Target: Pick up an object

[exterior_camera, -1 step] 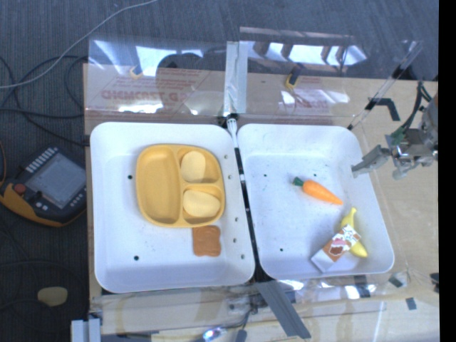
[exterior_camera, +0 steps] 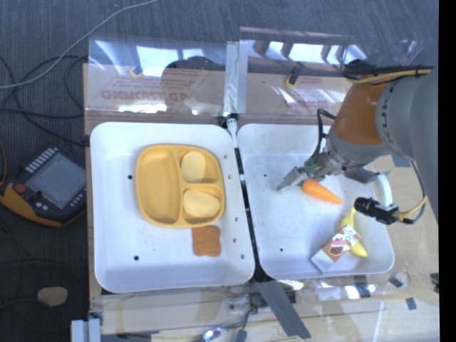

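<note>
Two shallow white bins sit side by side on the worktop. The left bin (exterior_camera: 107,212) carries a yellow compartment tray (exterior_camera: 179,184) near its middle, with two pale rounded food pieces in the tray's right-hand compartments, and a brown toast-like slab (exterior_camera: 207,241) lying just beyond the tray's near right corner. In the right bin (exterior_camera: 285,248), the arm reaches in from the right edge and its tool (exterior_camera: 293,179) is low over the bin's middle; whether the tool is open or closed cannot be told, because its tips read as a single grey shape. The likely task object, a toy carrot (exterior_camera: 322,192), lies just beside the tool on its right, toward the bin's right edge, apparently touching or nearly touching it and not seen between the tips. The carrot's long axis runs roughly left to right, slanting toward the bin's near right corner. In that corner rest a banana (exterior_camera: 354,235) and a small carton (exterior_camera: 335,252), well apart from the tool.
</note>
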Available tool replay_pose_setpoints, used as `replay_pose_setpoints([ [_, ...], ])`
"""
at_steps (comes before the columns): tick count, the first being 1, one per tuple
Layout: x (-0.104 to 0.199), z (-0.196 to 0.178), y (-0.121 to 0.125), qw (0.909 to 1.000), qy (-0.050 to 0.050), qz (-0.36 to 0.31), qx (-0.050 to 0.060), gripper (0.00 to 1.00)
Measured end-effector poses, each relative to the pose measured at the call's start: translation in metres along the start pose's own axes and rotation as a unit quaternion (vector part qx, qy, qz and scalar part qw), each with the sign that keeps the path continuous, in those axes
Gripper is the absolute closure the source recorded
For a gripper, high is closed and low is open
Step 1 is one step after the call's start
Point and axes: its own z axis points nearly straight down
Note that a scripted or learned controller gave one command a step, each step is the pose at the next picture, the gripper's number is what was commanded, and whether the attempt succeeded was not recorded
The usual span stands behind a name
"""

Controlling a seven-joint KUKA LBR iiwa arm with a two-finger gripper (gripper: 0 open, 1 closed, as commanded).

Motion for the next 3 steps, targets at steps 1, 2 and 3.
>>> replay_pose_setpoints([
  [1, 0.001, -0.007, 0.000, 1.0000, 0.002, 0.000, 0.001, 1.00],
  [2, 0.001, -0.007, 0.000, 1.0000, 0.002, 0.000, 0.001, 0.00],
  [3, -0.023, 0.002, -0.066, 0.9986, -0.003, -0.052, -0.004, 0.00],
])
